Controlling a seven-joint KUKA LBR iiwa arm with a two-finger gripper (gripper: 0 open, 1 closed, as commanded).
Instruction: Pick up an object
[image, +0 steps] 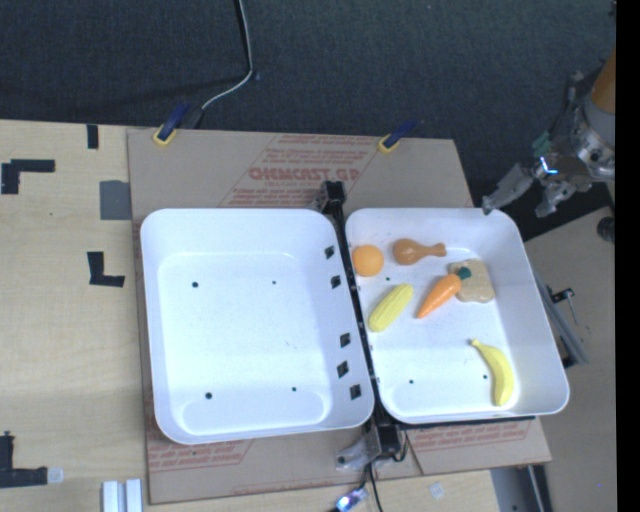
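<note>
The right bin (440, 385) holds several toy foods: an orange ball (368, 260), a brown drumstick (415, 250), a carrot (440, 293), a yellow corn cob (390, 306), a beige bread-like piece (479, 284) and a banana (497, 372). My gripper (520, 202) hangs at the upper right, above the bin's far right corner and clear of all the items. Its two fingers are spread apart, open, with nothing between them.
The left bin (240, 330) lies beside the right one on a cardboard sheet (290, 170). A black hinge strip (348, 300) runs between the bins. A cable (235, 80) trails across the dark floor behind.
</note>
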